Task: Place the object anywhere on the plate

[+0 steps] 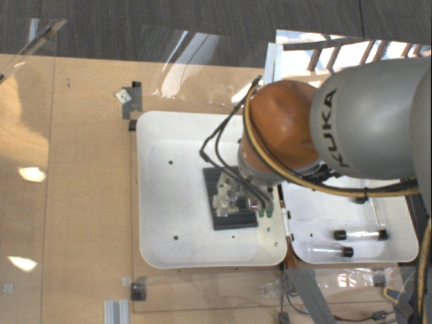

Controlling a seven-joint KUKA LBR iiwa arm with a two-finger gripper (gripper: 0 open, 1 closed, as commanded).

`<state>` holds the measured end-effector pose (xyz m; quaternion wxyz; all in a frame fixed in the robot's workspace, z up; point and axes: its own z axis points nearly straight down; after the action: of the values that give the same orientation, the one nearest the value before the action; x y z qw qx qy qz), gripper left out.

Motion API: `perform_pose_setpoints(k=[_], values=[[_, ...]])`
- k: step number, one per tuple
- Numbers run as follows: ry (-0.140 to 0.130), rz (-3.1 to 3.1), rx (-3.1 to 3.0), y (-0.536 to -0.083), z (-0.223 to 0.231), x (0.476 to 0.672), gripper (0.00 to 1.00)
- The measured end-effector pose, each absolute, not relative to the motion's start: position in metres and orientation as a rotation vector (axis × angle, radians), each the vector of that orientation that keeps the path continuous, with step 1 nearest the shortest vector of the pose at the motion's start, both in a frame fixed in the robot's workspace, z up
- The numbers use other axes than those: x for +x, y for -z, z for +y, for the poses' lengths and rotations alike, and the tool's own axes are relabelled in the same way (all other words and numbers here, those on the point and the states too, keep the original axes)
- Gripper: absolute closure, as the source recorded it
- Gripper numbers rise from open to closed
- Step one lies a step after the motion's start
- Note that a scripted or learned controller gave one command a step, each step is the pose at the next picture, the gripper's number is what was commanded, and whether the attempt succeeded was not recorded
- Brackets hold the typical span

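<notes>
End effector (233,204) low in left bin (162,241), grip unreadable; clear tubes (361,235) in right bin (405,252).

Gripper (233,204) hangs over the left bin (162,248); tubes (358,235) lie in the right bin (405,255).

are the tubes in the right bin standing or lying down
Lying down: both tubes rest flat on the floor of the right bin, dark caps pointing left.

We read one word, "KUKA", in dark capitals on the grey arm (378,120), running up its casing beside the orange band (283,130). We can make out no other text, number or label anywhere.
</notes>
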<state>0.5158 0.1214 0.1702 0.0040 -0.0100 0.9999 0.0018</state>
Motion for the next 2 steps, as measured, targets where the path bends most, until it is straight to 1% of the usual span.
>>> perform_pose_setpoints(k=[1,2], values=[[-0.008,3.121,-0.254,-0.222,0.216,0.515,1.0],[-0.005,3.133,0.181,-0.114,0.216,0.503,1.0]])
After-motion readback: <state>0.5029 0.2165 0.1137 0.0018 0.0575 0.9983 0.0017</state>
